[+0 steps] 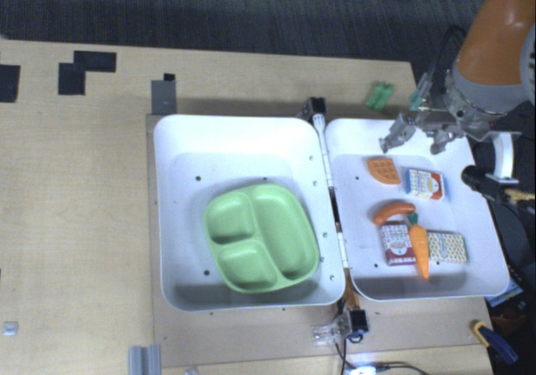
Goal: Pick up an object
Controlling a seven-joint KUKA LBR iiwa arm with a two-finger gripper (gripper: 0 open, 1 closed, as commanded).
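a robot lab: plywood bench (75,223), 2 white bins (180,197), taped marks, loose cables (368,361), carpet.

The right bin (481,269) contains six small items. An orange waffle-shaped piece (383,170) lies flat toward the far left. Just beside it, to the right, lies a white carton (425,184) with blue and red print. Nearer the front, a red sausage (394,212) lies above a red-and-white packet (396,245). An orange carrot (420,249) lies lengthwise, overlapping that packet and a pale speckled box (447,247) on its right.
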